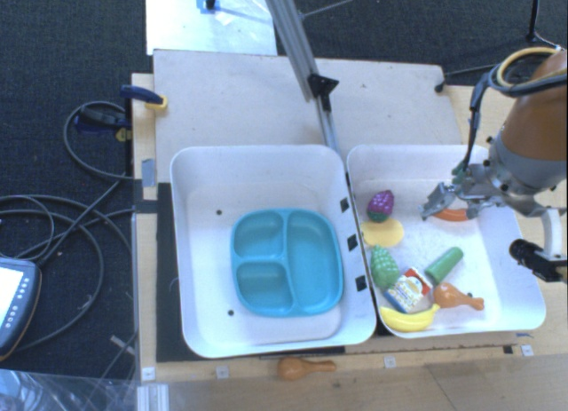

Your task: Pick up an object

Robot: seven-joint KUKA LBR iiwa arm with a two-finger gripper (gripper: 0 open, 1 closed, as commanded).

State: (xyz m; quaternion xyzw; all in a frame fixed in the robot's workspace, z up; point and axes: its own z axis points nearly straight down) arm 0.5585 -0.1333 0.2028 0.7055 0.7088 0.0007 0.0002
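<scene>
Looking down at my tabletop point(231, 98), I see two white bins side by side. The left bin point(200, 178) holds a blue tray point(287, 263) with three parts. The right bin point(515, 298) holds toy food: purple grapes point(381, 204) near the bin's middle wall, a yellow banana point(409, 318) at the bottom edge, a green cucumber point(443, 264), and an orange carrot point(454, 216) by the far side. My tool point(439, 202) hangs just above the carrot. I cannot tell how my tool is set.
</scene>
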